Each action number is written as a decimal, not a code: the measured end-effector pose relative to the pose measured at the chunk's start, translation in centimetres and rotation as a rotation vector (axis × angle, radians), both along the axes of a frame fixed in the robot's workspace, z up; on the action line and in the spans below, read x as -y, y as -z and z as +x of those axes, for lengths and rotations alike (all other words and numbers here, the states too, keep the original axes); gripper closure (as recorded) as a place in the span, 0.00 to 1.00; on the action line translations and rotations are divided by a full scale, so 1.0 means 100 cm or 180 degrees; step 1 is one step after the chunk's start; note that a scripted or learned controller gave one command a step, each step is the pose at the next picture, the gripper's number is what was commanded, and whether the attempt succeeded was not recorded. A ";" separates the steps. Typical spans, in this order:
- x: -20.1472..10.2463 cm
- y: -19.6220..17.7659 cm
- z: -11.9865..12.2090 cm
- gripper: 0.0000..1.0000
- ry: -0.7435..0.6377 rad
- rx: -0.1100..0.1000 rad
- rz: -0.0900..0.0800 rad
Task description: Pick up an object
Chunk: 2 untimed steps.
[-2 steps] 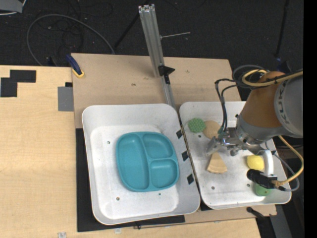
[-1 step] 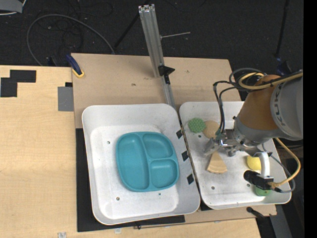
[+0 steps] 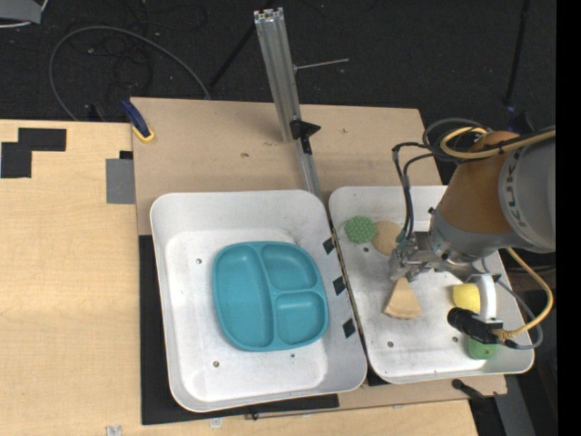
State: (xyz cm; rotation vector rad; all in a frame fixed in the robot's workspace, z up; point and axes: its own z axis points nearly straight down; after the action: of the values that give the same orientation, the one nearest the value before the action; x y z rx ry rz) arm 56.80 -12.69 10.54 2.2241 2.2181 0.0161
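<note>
A dark floor (image 3: 109, 34) is lying beyond the pale wooden bench (image 3: 64, 271), cables (image 3: 100, 48) looping across it (possibly carpet); a metal post (image 3: 277, 71) is rising from the bench.

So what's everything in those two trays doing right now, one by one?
Teal divided plastic plate: flat in the left white bin.
Green round bumpy piece: lying in the right white bin.
Tan wedge-shaped piece: lying just below the hand.
Yellow round piece: lying in the right bin.
Hand: low over the right bin.
</note>
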 end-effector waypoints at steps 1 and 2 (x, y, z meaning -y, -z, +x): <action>0.000 -0.063 -0.002 1.00 -0.0011 -0.0016 -0.0024; 0.007 -0.120 -0.009 1.00 -0.0004 -0.0013 -0.0026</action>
State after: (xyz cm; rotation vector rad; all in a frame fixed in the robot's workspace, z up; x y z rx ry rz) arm 55.89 -13.41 22.58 2.2206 2.2175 0.0028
